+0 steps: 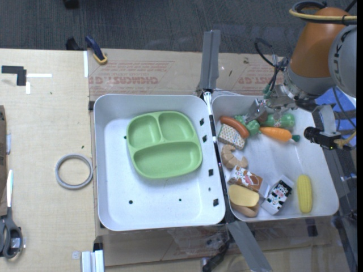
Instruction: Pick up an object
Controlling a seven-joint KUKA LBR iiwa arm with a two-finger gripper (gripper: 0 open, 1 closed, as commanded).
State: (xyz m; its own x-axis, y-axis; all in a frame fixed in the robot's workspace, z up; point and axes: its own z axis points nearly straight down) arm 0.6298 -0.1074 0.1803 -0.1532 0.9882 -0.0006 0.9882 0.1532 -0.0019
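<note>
In the camera view the arm reaches into the far end of the right bin point(326, 169), and its pincer point(266, 107) hangs low over a cluster of toy food there; whether it is spread or pressed together I cannot tell, since metal parts and cables blur into the green toy point(283, 119) just beneath it. The likeliest target is that green piece or the orange carrot point(277, 133) touching it, with a red sausage point(234, 126) and a waffle-patterned piece point(229, 135) just beside. These look like light, hard plastic toys, smooth and probably slippery, so a grasp across the carrot's thick middle should hold better than one at its tapered tip. Nearer the camera lie a yellow corn cob point(305, 193), a small carton with a cow pattern point(278, 196), a printed packet point(245, 179) and a yellow wedge point(244, 197); their print is too small to read. The left bin point(113, 208) carries a green divided plate point(164, 145). On the table, cardboard point(142, 75) behind the bins bears red lettering, upside down and not legible.
</note>
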